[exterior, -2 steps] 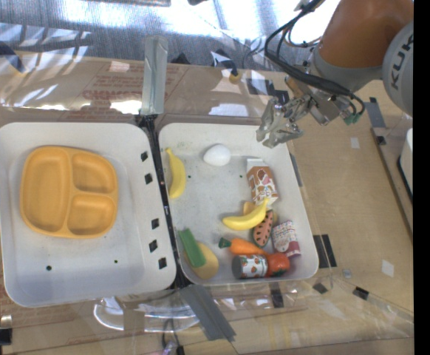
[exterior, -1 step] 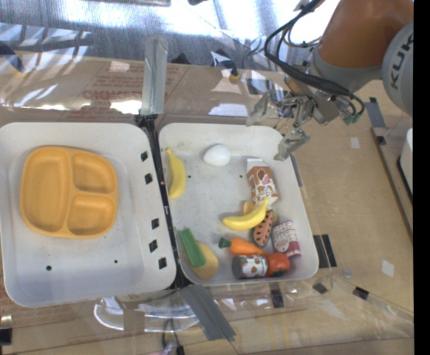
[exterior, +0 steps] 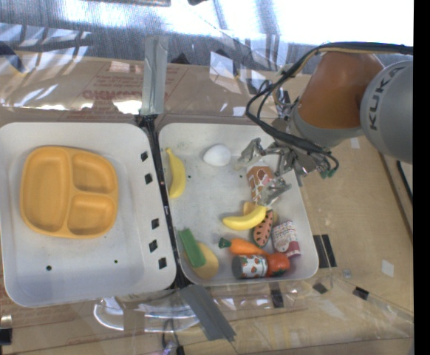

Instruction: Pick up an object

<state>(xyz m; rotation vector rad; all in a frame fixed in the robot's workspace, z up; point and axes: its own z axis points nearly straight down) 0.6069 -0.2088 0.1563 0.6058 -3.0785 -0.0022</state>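
Here the arm (exterior: 348, 95) reaches in from 3 o'clock, gripper (exterior: 268, 170) low over the right bin (exterior: 200, 135) at its 1 o'clock part, right above a small brown packet (exterior: 260, 181). Can't tell the finger spacing, metal and packet blur together, and no grasp is visible. Nearest target looks like the packet, just toward 6 o'clock from the tool, long axis roughly 12-to-6. Further toward 6 lies a banana (exterior: 245, 218), long axis about 8-to-2, then a carrot (exterior: 244, 247) and a can (exterior: 253, 266) by the 6 o'clock wall. A white egg (exterior: 216, 155) sits at 9 o'clock from the gripper, a second banana (exterior: 175, 173) beyond it. Left bin (exterior: 8, 272) holds a yellow tray (exterior: 69, 191).
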